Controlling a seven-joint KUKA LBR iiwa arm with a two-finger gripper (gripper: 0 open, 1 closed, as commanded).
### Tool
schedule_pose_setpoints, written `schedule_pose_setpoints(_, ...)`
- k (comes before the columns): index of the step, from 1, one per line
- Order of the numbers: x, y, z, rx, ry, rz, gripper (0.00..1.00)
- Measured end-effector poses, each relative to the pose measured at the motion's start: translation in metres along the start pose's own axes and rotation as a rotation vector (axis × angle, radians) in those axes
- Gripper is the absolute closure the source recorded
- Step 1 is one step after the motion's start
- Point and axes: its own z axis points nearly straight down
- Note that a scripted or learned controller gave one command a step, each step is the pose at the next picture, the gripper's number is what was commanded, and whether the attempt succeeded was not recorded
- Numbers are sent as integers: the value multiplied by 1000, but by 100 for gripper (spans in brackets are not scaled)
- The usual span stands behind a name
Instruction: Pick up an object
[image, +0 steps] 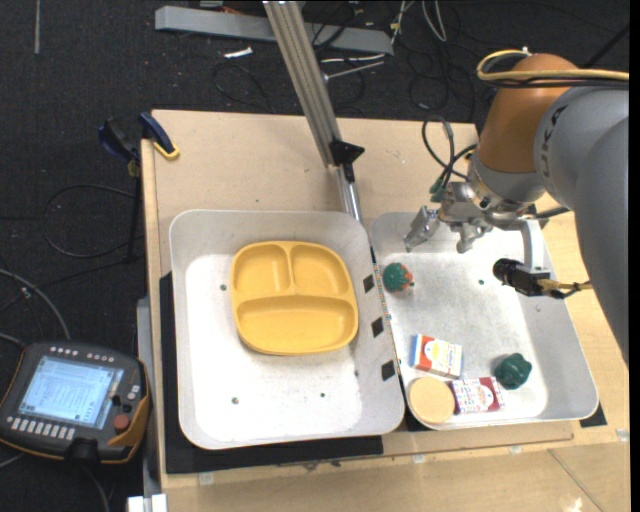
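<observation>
- Green little ball-ish thing (397, 277) sits near the left wall of the right bin (560, 330), closest to the hand (446, 228). Looks light and maybe squishy, hard to tell from up here; I'd pinch it across the middle.
- Hand hangs over the bin's far edge, fingers spread, nothing between them.
- Arm comes in from the right, wrist tilted down.
</observation>
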Motion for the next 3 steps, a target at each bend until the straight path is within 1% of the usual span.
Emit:
schedule_pose_setpoints(1, 7, -6, 48, -1, 0, 0, 0)
schedule_pose_setpoints(2, 8, -6, 64, -4, -1, 2, 0)
schedule_pose_setpoints(3, 8, -5, 52, -7, -1, 2, 100)
